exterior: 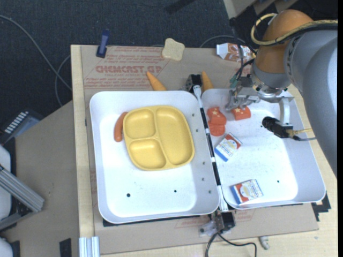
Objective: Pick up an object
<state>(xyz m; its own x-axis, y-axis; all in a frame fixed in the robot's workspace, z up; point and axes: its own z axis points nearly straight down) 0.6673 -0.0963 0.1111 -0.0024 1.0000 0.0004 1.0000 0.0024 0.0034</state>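
The grey arm (pixel 316 52), with a glossy orange band (pixel 281 31) above the wrist, reaches in from the right. It holds the gripper (pixel 238 103) low over the far left corner of the right bin (pixel 300 165), a shallow white plastic tray with rounded corners. Directly under the gripper lies the red block (pixel 243 113), a small piece with flat sides and square edges. From this angle I cannot tell whether the pincer is released or clenched, or whether it touches the block.

Just left of the block, a rounded orange-red lump (pixel 216 121) rests by the bin's left wall. Nearer, a small printed carton (pixel 228 146) in white, blue and red lies tilted. A second carton (pixel 246 190) of the same kind lies flat close to the bin's near edge.

The left bin (pixel 107 191) matches the right one. It holds a smooth yellow plate (pixel 158 138), a rounded square moulded into three compartments. A glossy orange-red sausage (pixel 118 127) lies against the plate's left rim.

Both bins sit on a matt brown cardboard sheet (pixel 128 68) printed with red letters. On the cardboard beyond the bins are:
- a pale slice of bread (pixel 173 48) with a soft outline;
- a tapered orange carrot (pixel 155 81) just past the left bin;
- a shorter orange carrot piece (pixel 207 81) near the gap between the bins;
- a small blue object (pixel 102 43) at the far left corner;
- a crinkled printed packet (pixel 231 51) farther right.
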